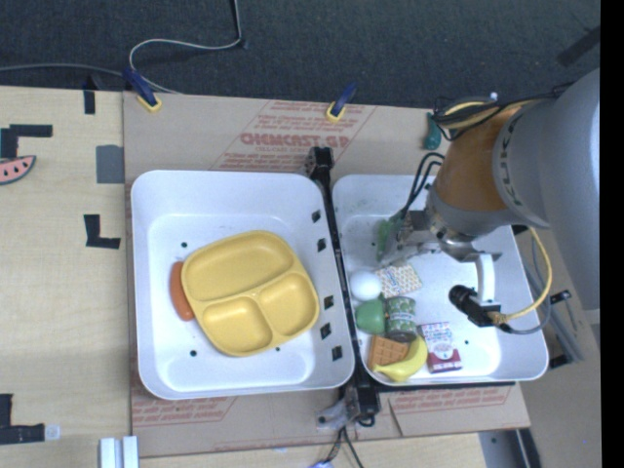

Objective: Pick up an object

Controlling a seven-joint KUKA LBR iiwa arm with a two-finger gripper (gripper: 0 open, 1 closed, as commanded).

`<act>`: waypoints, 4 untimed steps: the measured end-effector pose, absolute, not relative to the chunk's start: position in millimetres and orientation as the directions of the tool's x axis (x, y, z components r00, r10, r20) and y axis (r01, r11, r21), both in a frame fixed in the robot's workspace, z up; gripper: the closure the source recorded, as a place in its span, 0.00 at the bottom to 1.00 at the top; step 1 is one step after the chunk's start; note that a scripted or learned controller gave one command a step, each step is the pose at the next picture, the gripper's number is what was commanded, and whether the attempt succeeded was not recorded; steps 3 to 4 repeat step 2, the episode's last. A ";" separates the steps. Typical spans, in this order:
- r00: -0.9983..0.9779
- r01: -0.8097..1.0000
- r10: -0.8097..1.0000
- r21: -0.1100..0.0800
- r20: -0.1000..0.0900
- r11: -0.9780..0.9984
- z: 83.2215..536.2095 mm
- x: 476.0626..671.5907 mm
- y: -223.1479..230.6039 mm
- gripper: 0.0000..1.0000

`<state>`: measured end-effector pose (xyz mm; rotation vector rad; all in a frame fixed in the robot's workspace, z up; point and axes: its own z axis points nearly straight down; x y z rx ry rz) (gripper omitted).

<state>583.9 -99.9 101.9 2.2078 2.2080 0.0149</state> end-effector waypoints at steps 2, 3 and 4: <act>-0.001 1.000 1.000 0.015 -0.005 0.001 109.1 582.4 -99.1 1.00; -0.001 1.000 1.000 0.015 -0.005 0.001 109.1 582.4 -99.1 1.00; -0.001 1.000 1.000 0.015 -0.005 0.001 109.1 582.4 -99.1 1.00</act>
